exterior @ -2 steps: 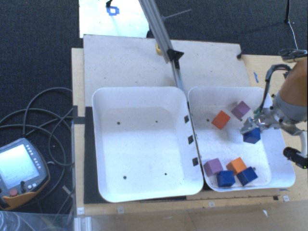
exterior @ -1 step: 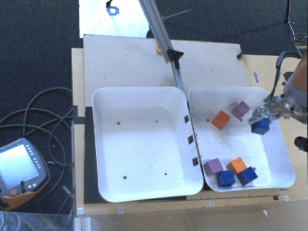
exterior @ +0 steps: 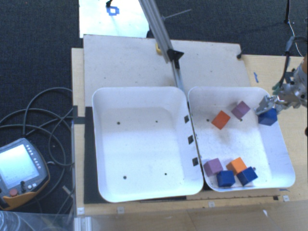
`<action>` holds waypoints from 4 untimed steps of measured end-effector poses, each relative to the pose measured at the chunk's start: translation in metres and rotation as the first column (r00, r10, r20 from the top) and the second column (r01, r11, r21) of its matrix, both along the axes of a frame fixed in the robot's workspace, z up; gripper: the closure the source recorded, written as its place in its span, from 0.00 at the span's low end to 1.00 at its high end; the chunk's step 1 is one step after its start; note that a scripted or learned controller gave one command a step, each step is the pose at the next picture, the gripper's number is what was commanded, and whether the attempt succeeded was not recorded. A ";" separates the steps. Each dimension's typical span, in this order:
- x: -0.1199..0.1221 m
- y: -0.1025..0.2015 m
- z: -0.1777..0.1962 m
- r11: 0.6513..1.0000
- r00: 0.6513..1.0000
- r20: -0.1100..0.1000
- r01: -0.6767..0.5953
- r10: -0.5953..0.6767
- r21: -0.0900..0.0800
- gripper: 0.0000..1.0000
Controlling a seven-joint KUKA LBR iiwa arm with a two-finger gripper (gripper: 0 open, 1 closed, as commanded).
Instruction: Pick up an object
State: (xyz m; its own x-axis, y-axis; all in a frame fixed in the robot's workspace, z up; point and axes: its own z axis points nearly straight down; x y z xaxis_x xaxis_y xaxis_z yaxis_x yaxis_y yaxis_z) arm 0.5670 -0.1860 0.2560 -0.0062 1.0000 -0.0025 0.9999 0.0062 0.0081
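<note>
Near the front edge of the right bin (exterior: 284,174): a purple cube (exterior: 212,166), an orange cube (exterior: 236,164), two blue cubes (exterior: 225,178). At the right rim, the tool (exterior: 267,105) closed on a blue block (exterior: 267,116). Nearby, an orange block (exterior: 221,120) and a purple block (exterior: 240,109).

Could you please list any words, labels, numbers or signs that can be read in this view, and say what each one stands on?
No text can be read anywhere in this view.
The handheld pendant at the lower left has a lit screen, but anything on it is too washed out and small to read.
The coloured blocks, such as the orange block, show plain faces with no markings.
The right bin carries no label.
</note>
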 end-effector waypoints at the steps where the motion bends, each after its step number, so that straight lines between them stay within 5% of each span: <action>1: 0.018 0.052 0.006 1.000 1.000 -0.004 -0.005 0.005 0.003 1.00; 4: 0.060 0.214 -0.004 1.000 1.000 -0.005 -0.005 0.005 0.005 1.00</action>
